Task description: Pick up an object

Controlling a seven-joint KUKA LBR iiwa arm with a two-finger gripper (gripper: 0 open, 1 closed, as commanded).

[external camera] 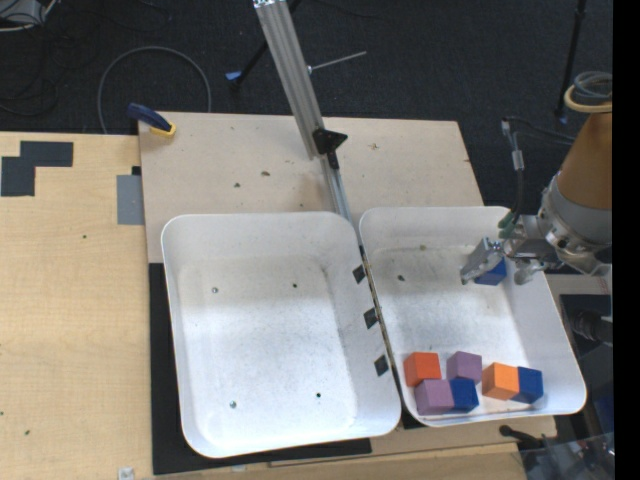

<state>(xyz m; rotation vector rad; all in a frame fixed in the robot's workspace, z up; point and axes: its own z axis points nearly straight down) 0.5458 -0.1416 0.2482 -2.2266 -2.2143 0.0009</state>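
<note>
My gripper (498, 267) hangs over the right side of the right bin (420, 230), reaching in from the right. A small blue block (491, 276) sits between its grey fingers (479, 262), and the gripper is shut on it. Near the front of the same bin lie several more blocks: an orange one (422, 367), two purple ones (463, 365) (434, 396), a blue one (464, 395), a second orange one (500, 379) and another blue one (529, 384).
The left bin (200, 230) lies beside the right one, with black clips (370, 316) along the shared rim. A slanted aluminium rail (296, 78) rises behind the bins. A blue and yellow clamp (150, 118) lies at the bench's back left corner.
</note>
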